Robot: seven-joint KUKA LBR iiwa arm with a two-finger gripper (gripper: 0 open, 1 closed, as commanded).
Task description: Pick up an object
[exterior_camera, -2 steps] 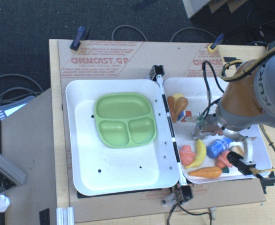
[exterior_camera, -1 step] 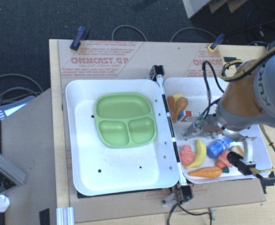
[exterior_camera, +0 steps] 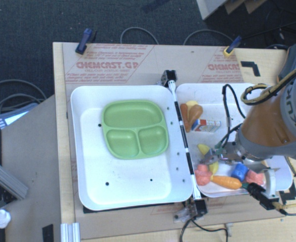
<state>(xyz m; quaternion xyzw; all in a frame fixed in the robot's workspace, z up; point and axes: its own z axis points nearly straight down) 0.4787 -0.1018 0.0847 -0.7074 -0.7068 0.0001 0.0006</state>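
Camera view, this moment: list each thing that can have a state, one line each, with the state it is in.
Green divided plate: flat in the left bin, right side up, compartments bare.
Carrot: lying on its side near the right bin's front edge.
Hot dog: lying at the right bin's back.
Blue block: resting beside the carrot.
Gripper: low over the toys, nothing seen held.

The surface (exterior_camera: 137,64) is a tan board with red print across the back. Two shallow white plastic bins sit right on it, touching: the right bin (exterior_camera: 208,92) under the claw (exterior_camera: 223,153), the left bin (exterior_camera: 87,135) well beyond it.
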